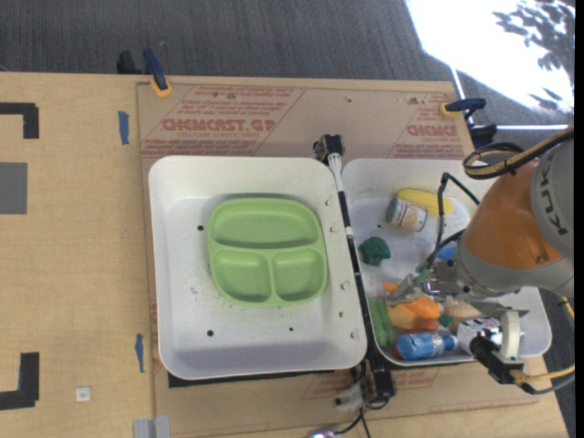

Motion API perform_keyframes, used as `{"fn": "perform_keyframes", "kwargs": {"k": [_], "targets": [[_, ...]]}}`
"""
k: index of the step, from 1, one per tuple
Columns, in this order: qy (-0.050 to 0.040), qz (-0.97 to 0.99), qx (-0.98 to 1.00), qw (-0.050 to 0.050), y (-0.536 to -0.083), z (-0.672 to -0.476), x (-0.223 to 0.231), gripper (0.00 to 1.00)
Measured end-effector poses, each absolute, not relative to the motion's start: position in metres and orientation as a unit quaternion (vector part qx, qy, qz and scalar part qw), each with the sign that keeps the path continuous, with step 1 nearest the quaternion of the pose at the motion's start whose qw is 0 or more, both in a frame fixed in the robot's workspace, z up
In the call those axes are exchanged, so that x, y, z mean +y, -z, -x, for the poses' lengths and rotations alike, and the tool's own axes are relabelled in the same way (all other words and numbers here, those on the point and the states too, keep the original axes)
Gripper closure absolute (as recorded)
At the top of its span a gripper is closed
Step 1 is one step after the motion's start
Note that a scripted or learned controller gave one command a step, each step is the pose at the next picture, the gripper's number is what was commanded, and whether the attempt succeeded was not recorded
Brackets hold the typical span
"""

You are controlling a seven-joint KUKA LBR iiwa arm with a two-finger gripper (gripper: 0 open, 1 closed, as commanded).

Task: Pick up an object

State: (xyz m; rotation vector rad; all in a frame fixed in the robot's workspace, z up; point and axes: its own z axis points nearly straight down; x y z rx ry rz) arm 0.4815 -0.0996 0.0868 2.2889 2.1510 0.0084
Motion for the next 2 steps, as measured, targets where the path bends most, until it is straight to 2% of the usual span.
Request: {"fn": "perform_keyframes", "kwargs": {"k": [1, 2], "targets": [[-0.0027, -0.730, 0.684, 0.005, -0.098, -0.483, -0.102, 1.00], [0.0001, -0.835, 0.550, 0.000, -0.184, -0.479, -0.057, 1.00]]}}
